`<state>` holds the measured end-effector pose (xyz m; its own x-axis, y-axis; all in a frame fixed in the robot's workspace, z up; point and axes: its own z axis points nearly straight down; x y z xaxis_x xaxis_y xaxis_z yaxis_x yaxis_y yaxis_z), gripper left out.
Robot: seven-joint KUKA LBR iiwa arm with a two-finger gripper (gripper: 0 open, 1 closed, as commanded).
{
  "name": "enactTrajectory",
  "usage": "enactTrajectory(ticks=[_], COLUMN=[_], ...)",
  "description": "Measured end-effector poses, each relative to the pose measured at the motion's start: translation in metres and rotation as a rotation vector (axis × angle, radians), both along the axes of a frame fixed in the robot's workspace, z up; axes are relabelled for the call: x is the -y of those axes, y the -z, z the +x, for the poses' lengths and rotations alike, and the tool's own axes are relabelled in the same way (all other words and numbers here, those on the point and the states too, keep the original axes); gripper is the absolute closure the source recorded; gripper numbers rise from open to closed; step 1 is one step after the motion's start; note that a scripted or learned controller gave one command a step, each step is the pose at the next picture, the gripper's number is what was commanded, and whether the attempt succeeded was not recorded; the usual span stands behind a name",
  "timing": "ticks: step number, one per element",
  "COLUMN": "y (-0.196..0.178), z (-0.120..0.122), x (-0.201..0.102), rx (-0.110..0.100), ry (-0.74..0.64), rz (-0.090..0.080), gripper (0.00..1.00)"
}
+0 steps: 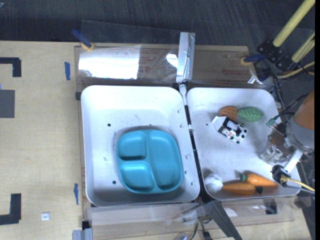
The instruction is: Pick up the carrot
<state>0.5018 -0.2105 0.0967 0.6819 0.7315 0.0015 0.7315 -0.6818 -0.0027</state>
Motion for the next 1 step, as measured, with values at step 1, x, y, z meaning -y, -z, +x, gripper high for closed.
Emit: enactTrajectory(ticks=[1], y=[0.0084], z=[-0.0178], x=[0.0038], rx=[0.009], ry=[0.013], rz=[0.003], gripper=[1.0])
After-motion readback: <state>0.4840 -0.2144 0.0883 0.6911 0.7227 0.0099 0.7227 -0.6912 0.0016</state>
